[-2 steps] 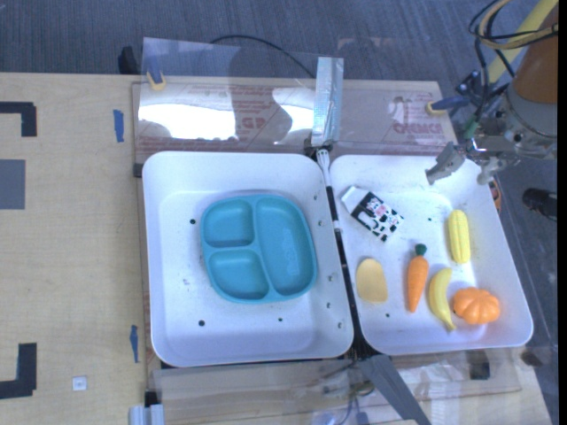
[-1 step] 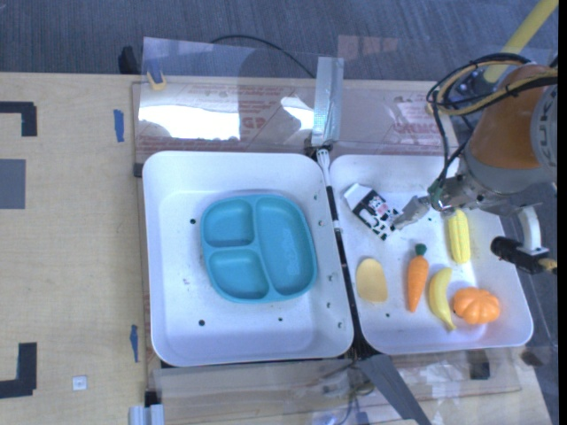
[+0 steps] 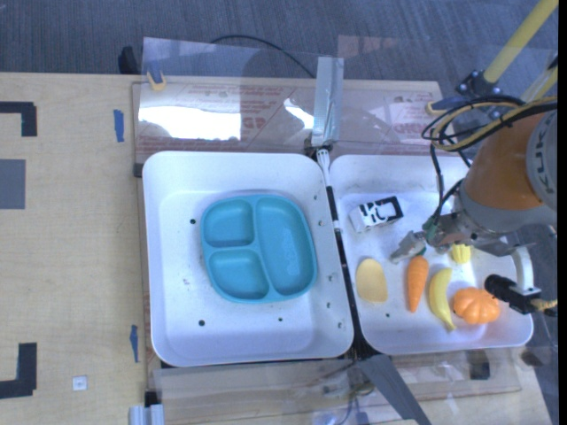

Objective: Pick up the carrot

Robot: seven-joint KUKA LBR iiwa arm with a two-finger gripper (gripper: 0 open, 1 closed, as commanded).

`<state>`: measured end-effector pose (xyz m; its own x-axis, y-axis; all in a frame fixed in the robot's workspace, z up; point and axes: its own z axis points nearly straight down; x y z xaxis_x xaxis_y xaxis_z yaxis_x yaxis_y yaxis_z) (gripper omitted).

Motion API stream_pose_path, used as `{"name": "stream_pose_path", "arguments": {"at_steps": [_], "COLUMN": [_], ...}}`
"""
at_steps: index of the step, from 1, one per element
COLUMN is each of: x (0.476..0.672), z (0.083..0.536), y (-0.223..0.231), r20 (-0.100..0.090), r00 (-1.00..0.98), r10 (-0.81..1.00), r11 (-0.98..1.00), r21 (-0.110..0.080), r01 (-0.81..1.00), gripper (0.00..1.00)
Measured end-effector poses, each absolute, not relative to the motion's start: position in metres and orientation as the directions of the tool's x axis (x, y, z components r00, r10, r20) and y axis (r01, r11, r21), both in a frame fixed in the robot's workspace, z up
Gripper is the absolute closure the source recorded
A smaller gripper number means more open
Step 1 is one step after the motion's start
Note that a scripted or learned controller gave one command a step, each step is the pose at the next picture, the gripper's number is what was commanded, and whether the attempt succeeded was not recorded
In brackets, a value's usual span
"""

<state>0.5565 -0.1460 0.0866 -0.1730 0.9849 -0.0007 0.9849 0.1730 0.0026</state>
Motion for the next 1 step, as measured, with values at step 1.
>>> {"name": "stream_pose_path", "arguments": {"at_steps": [1], "x": [0.5585], "z": [0.0989], "y": [-0.1475], "r20": [-0.005], "r00": [-0.17], "r10": [0.985], "r11": [0.17], "r21": [0.01], "r01": [0.985], "gripper": [1.0]}}
